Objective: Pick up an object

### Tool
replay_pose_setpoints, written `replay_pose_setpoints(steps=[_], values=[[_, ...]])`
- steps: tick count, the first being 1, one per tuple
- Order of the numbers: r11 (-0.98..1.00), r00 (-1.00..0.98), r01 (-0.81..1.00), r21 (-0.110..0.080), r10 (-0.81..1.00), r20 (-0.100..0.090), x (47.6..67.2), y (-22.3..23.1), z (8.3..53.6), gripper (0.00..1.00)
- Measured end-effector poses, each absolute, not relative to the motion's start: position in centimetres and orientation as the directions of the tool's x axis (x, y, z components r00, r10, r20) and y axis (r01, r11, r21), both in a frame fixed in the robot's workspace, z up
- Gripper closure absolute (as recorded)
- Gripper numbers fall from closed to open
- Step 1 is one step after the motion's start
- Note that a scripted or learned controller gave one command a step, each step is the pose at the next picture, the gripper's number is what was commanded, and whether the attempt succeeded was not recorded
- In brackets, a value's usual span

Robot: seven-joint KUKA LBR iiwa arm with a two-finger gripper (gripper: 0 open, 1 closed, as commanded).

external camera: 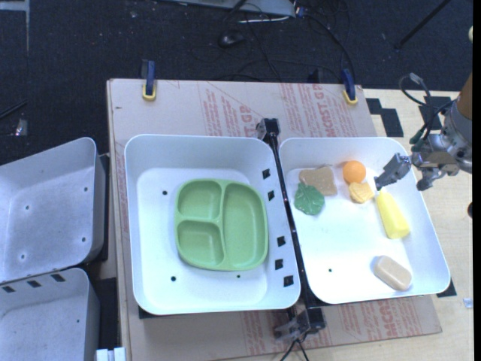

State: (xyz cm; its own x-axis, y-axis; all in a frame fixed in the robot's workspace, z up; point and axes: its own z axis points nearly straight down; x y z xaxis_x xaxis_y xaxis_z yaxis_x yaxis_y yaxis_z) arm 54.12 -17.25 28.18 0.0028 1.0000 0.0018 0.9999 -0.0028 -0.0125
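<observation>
This is a robotics lab or test cell, not a home. Two white bins [135,201] sit side by side on a cardboard sheet [225,107] held to the tabletop's far edge by blue-and-yellow clamps [149,80]. Loose black cables [323,28] trail over dark speckled carpet [68,36] beyond that edge. The toy-like play food [393,214] and the green divided tray [222,225] in the bins look like test props.
</observation>
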Motion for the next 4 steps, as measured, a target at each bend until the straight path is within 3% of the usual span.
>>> replay_pose_setpoints(steps=[1, 4], values=[[0.001, -0.001, 1.000, 0.000, 1.000, -0.001, 54.3, -17.2, 28.9, 0.00], [-0.001, 0.001, 1.000, -0.002, 1.000, 0.000, 55.7, -17.6, 12.0, 0.00]])
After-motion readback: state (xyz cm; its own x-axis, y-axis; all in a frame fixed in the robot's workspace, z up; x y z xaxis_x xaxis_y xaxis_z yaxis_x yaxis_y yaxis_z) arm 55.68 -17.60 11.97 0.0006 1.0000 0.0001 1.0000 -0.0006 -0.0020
